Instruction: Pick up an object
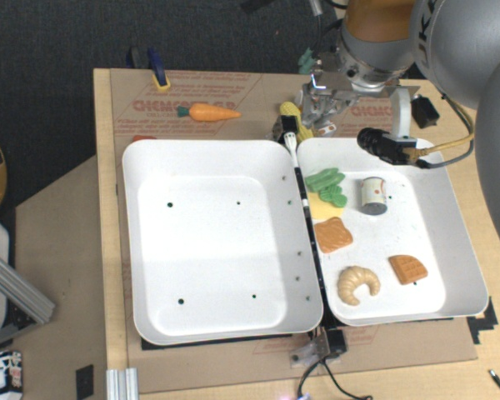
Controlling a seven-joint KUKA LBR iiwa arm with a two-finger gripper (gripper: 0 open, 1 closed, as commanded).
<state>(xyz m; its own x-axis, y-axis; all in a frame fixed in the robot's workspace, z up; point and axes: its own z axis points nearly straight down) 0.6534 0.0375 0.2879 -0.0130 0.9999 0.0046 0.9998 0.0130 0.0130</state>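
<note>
The arm's top was cut off by the picture's edge, and its tool (pixel 321 111) hung over the back rim of the right bin (pixel 450 223); I could not tell how it was set. Red writing on the brown worktop (pixel 233 98) was too faint to read. A toy carrot (pixel 210 113) lay on it behind the left bin (pixel 208 240). In the right bin lay a green piece (pixel 327 185), a small can (pixel 372 196), a croissant (pixel 358 283) and two orange bread pieces (pixel 333 235), well apart from the tool.
</note>
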